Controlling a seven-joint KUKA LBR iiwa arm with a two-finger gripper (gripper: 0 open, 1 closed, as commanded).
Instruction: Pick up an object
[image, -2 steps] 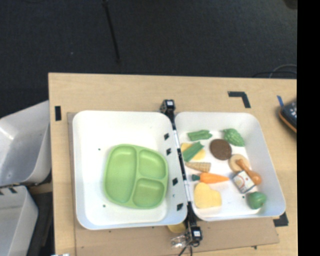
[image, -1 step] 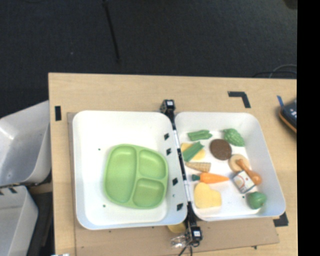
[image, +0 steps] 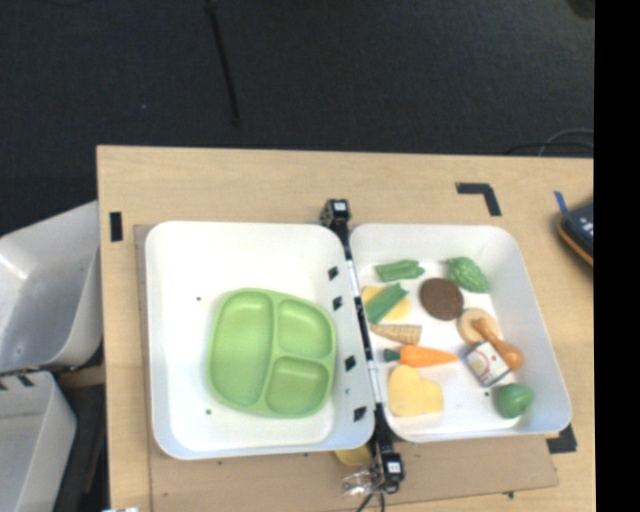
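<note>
The right bin (image: 520, 260) holds several toy foods: a green bean pod (image: 398, 269), a leafy green piece (image: 467, 273), a brown round cookie (image: 440, 297), a green pepper strip (image: 386, 302) on a yellow piece (image: 372, 295), a cone-like wedge (image: 397, 333), an orange carrot (image: 427, 355), a yellow heart-shaped piece (image: 414, 392), a small can (image: 487, 363), a tan bread piece (image: 485, 332) and a green round fruit (image: 513, 400). The left bin (image: 175, 270) bears a green divided plate (image: 271, 351).
Both bins sit on a wooden bench (image: 250, 185), joined by black clips along their shared edge (image: 352, 320). A dark device with an orange rim (image: 578, 226) lies at the bench's right edge. White containers (image: 45, 300) stand off the bench's left side.
</note>
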